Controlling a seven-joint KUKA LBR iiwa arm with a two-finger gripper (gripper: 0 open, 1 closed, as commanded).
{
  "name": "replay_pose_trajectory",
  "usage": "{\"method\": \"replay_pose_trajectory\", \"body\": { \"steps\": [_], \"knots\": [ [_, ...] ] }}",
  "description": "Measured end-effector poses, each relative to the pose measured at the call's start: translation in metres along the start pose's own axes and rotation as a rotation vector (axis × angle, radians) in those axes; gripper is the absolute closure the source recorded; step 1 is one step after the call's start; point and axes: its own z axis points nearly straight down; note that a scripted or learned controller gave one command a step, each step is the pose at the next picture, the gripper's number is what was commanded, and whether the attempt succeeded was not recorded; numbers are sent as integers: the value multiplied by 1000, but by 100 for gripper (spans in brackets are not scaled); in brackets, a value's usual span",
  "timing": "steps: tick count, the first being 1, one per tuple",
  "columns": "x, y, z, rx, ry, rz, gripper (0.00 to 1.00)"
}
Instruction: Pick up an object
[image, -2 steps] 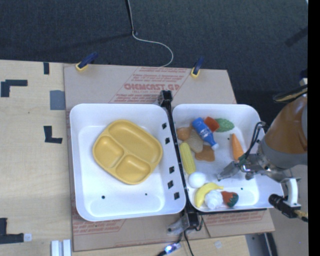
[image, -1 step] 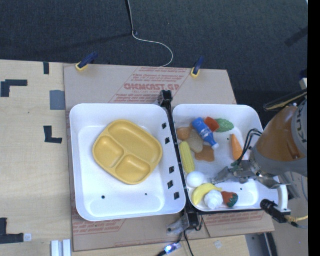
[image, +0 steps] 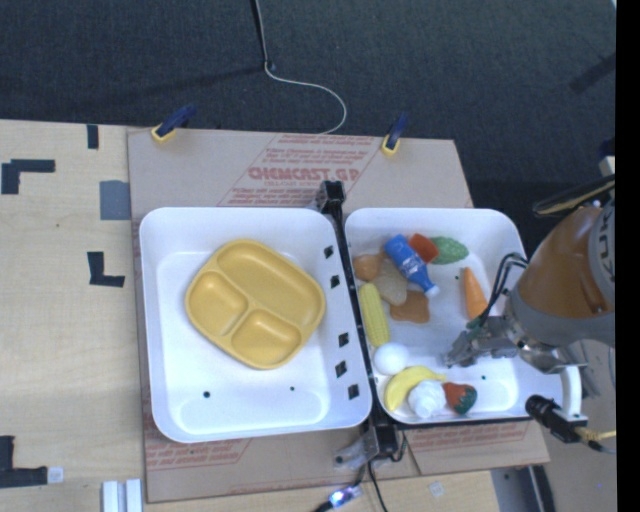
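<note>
A dark carpeted floor (image: 470, 70) lies behind a pale wooden counter (image: 60, 300), on which a flat brown cardboard sheet (image: 300, 170) carries two shallow white bins side by side. The left white bin (image: 165, 400) holds a yellow plastic plate with three compartments (image: 255, 302), set slightly askew.

The right white bin (image: 500, 228) holds a cluster of toy foods. Toward its far side lie a blue bottle with a white cap (image: 409, 262), a red piece (image: 424, 246) touching a green piece (image: 449, 249), and several brown pieces (image: 398, 290). A yellow corn cob (image: 374, 314) lies along the left wall, with a white ball (image: 390, 358) just below it. Near the front wall sit a yellow banana (image: 405, 382), a white lump (image: 425, 402) and a red and green piece (image: 461, 398). An orange carrot (image: 474, 292) lies near the right side.

The grey arm with its orange band (image: 565, 275) reaches in from the right. Its end effector (image: 468, 345) sits low over the bin's bare floor, between the carrot and the red and green piece; whether its fingers are spread or pressed together cannot be told, and nothing is visibly between them.
</note>
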Motion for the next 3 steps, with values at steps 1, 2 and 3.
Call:
{"method": "replay_pose_trajectory", "body": {
  "steps": [1,2,3],
  "knots": [
    [2,-1,-42,-1,1,0,100],
    [0,3,-104,-3,0,-1,100],
    [1,3,-131,-1,1,-1,100]
  ]
}}
